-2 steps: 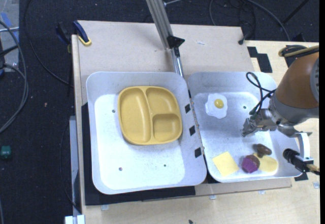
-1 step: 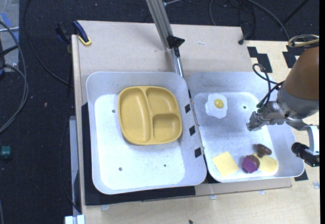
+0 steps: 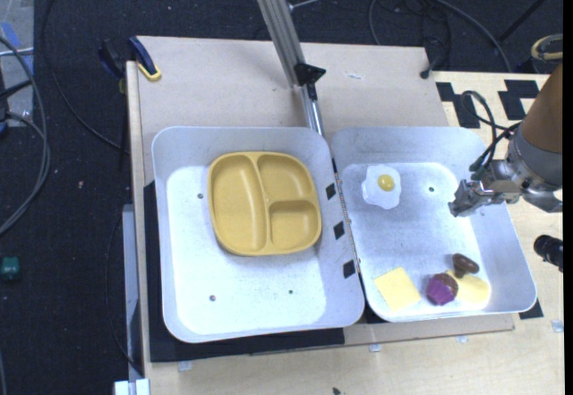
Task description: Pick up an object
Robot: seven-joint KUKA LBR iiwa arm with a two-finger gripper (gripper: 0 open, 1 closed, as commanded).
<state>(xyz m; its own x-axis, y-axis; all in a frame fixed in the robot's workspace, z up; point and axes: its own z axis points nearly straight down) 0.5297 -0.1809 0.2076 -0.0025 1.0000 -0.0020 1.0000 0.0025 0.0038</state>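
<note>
My gripper (image 3: 467, 198) hangs over the right bin's (image 3: 407, 245) far edge; I cannot tell its opening. A fried-egg toy (image 3: 382, 186) lies nearby; yellow slice (image 3: 397, 288), purple piece (image 3: 440, 288) and brown piece (image 3: 464, 264) sit at the near rim.

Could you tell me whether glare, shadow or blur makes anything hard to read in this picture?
Camera view: even light with soft shadows; the right bin looks pale but its fried egg toy reads clearly; the gripper is small and slightly soft; the small items near the purple piece blend together.
</note>
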